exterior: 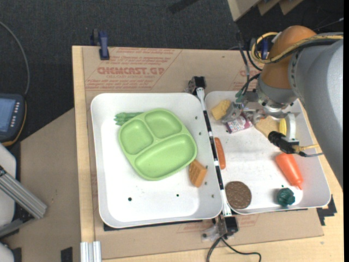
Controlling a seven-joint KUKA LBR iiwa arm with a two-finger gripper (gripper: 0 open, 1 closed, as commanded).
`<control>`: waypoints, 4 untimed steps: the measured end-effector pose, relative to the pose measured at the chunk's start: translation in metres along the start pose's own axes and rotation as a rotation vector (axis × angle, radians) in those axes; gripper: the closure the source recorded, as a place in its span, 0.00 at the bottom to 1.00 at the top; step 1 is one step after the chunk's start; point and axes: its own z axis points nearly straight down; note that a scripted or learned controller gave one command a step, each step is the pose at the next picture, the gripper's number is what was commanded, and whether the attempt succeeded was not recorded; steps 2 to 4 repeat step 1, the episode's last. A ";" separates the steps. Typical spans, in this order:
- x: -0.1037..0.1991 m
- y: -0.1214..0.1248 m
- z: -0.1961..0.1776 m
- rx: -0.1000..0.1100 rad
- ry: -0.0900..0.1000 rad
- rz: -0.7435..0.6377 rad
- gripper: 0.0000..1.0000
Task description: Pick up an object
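My gripper (241,109) hangs low over the far left part of the right bin (256,149), below the grey wrist and orange band. A small pink and white packet (238,125) lies right under it; whether they touch is unclear. A yellow wedge (220,111) lies just left of the gripper. Further objects in this bin are a tan slice (266,126) with a yellow banana piece (282,127), an orange carrot (289,168), a brown round patty (238,194) and a small teal thing (285,197). A red sausage (219,152) lies along the divider.
The left bin (109,184) holds a green divided plate (157,142), a small green item (124,117) at its far left corner and a toast-coloured wedge (197,173) by the divider. The arm covers the right bin's far right corner.
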 end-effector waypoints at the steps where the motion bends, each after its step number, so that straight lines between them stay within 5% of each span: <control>1: -0.002 -0.002 -0.011 0.002 -0.002 0.003 1.00; 4: -0.002 -0.002 -0.011 0.002 -0.002 0.003 1.00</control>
